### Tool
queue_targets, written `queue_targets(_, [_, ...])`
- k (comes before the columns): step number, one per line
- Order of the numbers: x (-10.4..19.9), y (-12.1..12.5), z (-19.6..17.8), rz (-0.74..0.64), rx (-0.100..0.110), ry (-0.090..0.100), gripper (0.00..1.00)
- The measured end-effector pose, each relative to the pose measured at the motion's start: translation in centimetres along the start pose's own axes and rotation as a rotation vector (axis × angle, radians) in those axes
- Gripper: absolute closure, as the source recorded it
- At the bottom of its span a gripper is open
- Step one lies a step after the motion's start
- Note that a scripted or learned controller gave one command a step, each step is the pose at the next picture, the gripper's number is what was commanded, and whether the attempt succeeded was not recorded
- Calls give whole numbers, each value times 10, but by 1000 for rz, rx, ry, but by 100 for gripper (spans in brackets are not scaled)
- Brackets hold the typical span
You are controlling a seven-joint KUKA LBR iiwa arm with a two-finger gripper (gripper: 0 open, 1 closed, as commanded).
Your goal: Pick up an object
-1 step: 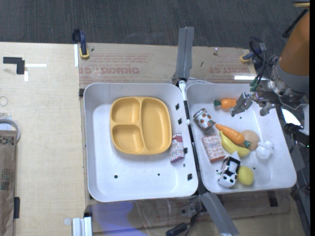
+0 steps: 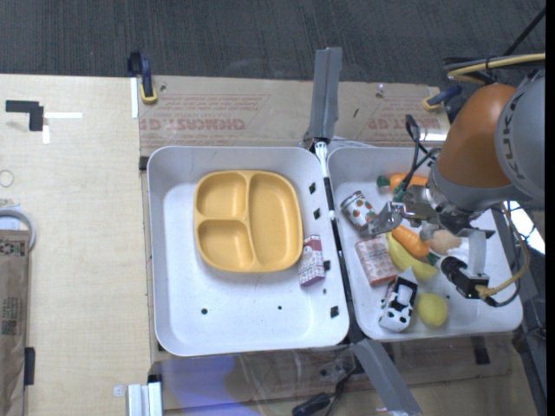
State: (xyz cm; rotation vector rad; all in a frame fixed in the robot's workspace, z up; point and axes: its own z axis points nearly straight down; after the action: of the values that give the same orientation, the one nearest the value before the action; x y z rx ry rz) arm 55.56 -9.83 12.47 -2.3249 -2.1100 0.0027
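- A carrot (image 2: 409, 240) was seen lying in the right bin (image 2: 507, 319), its long axis slanted from upper left to lower right, just below and to the right of the gripper (image 2: 388, 218).
- The carrot was judged the likeliest thing to be picked, being nearest the tool; a short shift down and to the right would be called for to bring the tool over it.
- A banana (image 2: 404, 259) was pressed against the carrot's lower side, and a pale egg-like piece (image 2: 444, 242) lay just at its right end, so a clean hold was thought to be crowded on both flanks.
- A small printed can (image 2: 356, 207) was found just left of the gripper, and a red-and-white packet (image 2: 375, 261) lay below it.
- A black-and-white cow toy (image 2: 398, 304) and a lemon (image 2: 432, 309) were set near the bin's front edge, well below the tool.
- The gripper was lowered among the heap with nothing visibly caught in it; how far it was parted could not be told from above.
- The left bin (image 2: 173, 319) was occupied by a yellow divided plate (image 2: 249, 221) and a small carton (image 2: 311, 261), well apart from the arm (image 2: 486, 141).
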Motion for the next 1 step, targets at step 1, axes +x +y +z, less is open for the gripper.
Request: queue_targets(1, [-14,17,29,-196,-11,1,0])
